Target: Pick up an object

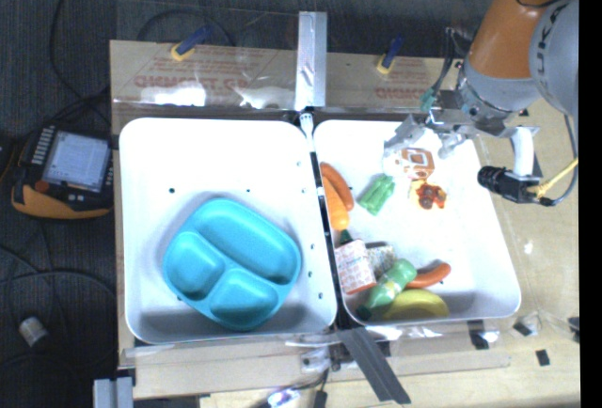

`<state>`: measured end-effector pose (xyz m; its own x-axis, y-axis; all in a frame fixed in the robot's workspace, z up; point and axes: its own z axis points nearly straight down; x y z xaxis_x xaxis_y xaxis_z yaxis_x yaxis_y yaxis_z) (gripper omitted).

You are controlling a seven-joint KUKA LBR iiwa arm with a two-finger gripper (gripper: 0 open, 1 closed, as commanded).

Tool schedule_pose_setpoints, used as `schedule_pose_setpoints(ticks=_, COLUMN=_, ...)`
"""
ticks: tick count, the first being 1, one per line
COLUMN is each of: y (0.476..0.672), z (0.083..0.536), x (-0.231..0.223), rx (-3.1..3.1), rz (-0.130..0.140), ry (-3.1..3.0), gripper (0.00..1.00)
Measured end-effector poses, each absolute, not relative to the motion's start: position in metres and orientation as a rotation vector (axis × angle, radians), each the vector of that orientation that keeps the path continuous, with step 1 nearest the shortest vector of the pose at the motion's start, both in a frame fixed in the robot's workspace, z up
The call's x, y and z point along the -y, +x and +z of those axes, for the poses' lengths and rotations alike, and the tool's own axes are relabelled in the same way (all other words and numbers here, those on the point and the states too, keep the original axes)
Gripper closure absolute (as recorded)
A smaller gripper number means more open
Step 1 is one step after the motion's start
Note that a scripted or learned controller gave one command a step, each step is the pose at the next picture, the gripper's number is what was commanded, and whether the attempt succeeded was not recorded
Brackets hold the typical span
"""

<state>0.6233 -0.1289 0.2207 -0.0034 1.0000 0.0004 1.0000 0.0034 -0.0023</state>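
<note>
Approach is what I am judging this step to be: the grey two-finger gripper (425, 135) is hanging spread open and gripping nothing over the far part of the right shallow white bin (489, 237). Just below it I am seeing a small flat orange-and-white packet (417, 162), lying apart from the green cylinder (377, 194). Next I am needing a straight descent, then closing.

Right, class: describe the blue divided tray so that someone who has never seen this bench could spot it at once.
Two white bins sit side by side; take the left bin, the one far from the arm. The blue tray lies in its lower half, turned at an angle. It is the sole item there, with three hollow sections, while the toy foods all crowd the right bin.
</note>
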Motion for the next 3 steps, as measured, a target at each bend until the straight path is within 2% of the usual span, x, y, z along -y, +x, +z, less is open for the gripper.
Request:
schedule_pose_setpoints(ticks=1, y=0.606, z=0.094, x=0.116, rx=2.002, rz=0.003, ry=-2.419, gripper=0.0)
schedule_pose_setpoints(ticks=2, y=0.605, z=0.102, x=0.116, rx=2.0, rz=0.004, ry=-2.417, gripper=1.0)
schedule_pose_setpoints(ticks=3, y=0.604, z=0.221, x=0.031, rx=2.073, rz=0.004, ry=-2.359, gripper=1.0)
